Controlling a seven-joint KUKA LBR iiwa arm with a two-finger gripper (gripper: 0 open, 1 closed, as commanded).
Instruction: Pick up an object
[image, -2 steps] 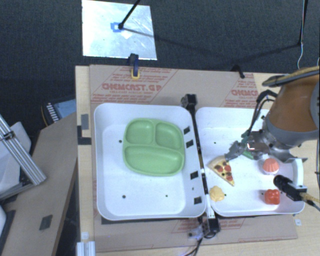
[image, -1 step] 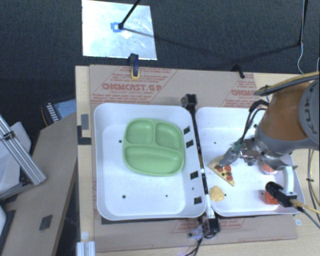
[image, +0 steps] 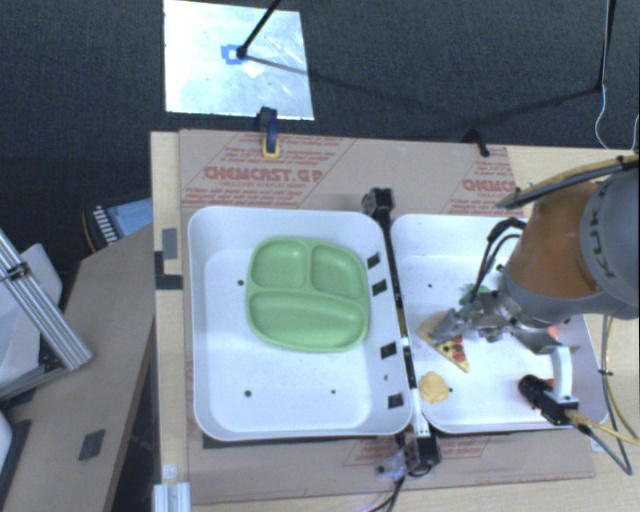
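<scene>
A toy pizza slice (image: 455, 352) lies on the floor of the right bin (image: 430, 250), near its middle. A small pale yellow food piece (image: 433, 386) sits just in front of it, close to the divider. My gripper (image: 441, 326) hangs low over the right bin, directly behind and touching or nearly touching the pizza slice's back edge. The grey and orange arm (image: 560, 250) covers the bin's right part. Something small and green (image: 468, 294) shows by the wrist, partly hidden.
The left bin (image: 215, 400) holds a green divided plate (image: 306, 294) at its middle. A black clip rail (image: 392, 300) runs between the bins. A black and white fitting (image: 548, 390) with cables sits at the right bin's front right corner.
</scene>
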